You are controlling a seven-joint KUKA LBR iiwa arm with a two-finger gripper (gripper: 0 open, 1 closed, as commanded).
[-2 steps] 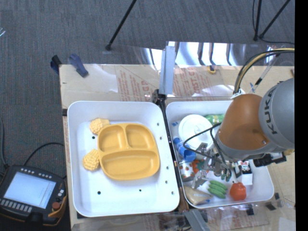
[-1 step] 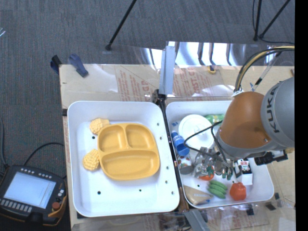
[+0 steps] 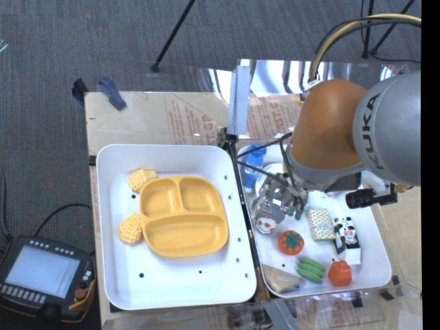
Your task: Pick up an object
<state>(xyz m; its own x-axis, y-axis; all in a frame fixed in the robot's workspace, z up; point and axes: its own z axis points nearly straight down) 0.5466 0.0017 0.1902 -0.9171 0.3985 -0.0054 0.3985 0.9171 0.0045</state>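
1. Objects for picking lie in the right bin: a tomato, a green pea pod, an orange fruit, a small patterned box and a cow figure.
2. The claw is low over the left part of this bin, just above the tomato; I cannot tell its opening or whether it holds anything.
3. The left bin on the counter carries a yellow divided plate with two waffle pieces touching its left edge.

In the left bin you've got the divided tray, two waffle pieces at its left edge. In the right bin, the tomato sits left of the carton, pea pod in front.
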